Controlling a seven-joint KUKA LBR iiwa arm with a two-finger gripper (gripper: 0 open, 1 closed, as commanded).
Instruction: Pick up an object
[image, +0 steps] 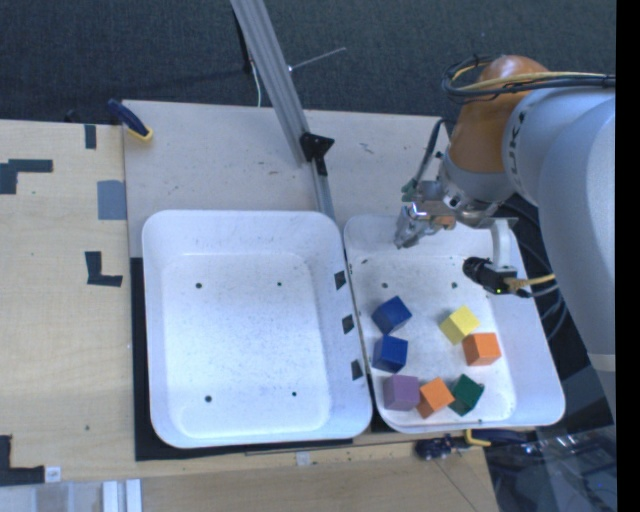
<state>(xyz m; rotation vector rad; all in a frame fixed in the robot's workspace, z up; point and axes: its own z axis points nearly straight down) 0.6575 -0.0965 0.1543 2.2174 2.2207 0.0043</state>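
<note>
- Nearest you, along the front of the right bin (530, 400), you are looking at a row of three blocks sitting close together: a purple block (402, 391), an orange block (434, 396) touching it, and a dark green block (465, 394) just beside that orange one
- A little farther back, a second orange block (482, 348) is lying against a yellow block (461, 323) toward the bin's right side
- On the left side of the same bin, you are seeing two blue blocks, one (391, 352) just in front of the other (392, 313), both lying near the wall shared with the left bin (160, 250)
- None of these blocks is touching the arm; all seven are resting on the bin floor
- Farther back, the gripper (410, 236) is hanging over the far left corner of the right bin, well apart from every block, and you cannot tell whether it is apart or together
- Behind it, the grey arm (560, 150) with its orange band (490, 110) is reaching in from the right
- Farthest from you, a slanted metal rail (280, 85) is crossing the bench (200, 150), and a blue-and-yellow tool (130, 118) is lying near the far left corner
</note>
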